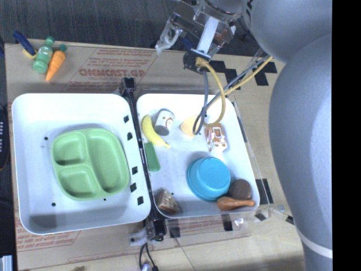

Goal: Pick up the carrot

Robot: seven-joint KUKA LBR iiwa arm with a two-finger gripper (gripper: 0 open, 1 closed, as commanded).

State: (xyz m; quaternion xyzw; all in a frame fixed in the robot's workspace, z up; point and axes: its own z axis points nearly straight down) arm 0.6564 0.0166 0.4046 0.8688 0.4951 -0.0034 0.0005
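Carrot (54, 65) first: we're seeing it lying outside both bins, up on the cardboard (113, 66) at the far left corner, touching a little green bottle-shaped toy (43, 56) with a blue and yellow piece (25, 44) just beside that.

Going big to small, the grey arm (299, 123) is eating up the whole right side and running off the top and bottom of the frame, so we're not seeing the right wall of the right bin (169, 103) clearly. The gripper (197, 30) is hanging at the top, beyond the right bin's back rim, partly cut off, and it's a jumble of metal and cables up there. We honestly can't tell how its business end is set or whether anything is in it. Yellow and grey cables are drooping from it down into the right bin.

The left bin (28, 151) is holding a green divided tray (90, 162). In the right bin we're looking at a blue bowl (208, 177), with a brown round thing (241, 189) and a drumstick-looking piece (234, 202) just beside it, a banana (151, 130), a green stick (152, 157) along the divider, a small can (163, 121), a pale yellow lump (188, 126) half behind the cable, an orange and white toy (216, 138) that's too blurry to name, and a brownish wrapper-ish item (167, 201) at the near edge.
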